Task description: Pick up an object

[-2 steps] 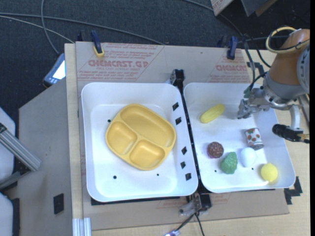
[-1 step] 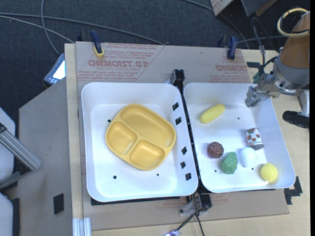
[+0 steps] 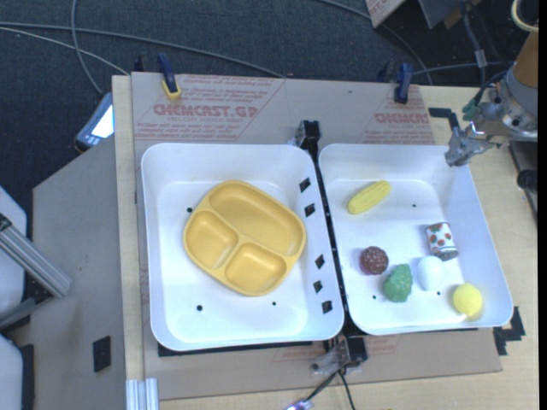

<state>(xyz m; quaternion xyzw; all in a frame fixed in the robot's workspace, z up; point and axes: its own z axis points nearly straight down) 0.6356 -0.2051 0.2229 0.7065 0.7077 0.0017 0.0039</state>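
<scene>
Wooden bench [image 3: 256, 109], corn cob [image 3: 368, 197] well left of hand [image 3: 462, 150], grip state unclear

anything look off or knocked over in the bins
Only a small can in the right bin lies tilted on its side. The yellow tray sits askew in the left bin. Nothing looks spilled or damaged.

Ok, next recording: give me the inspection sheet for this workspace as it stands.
Surface: bench board, clamped at the back.
Job's things: right bin holds a corn cob, dark red ball, green piece, white egg shape, lemon, small printed can.
Clutter: yellow divided tray in left bin.
Grippers: tool above right bin's far corner; finger state unclear.
Cables: grey loops on floor.
Surroundings: dark carpet.
</scene>
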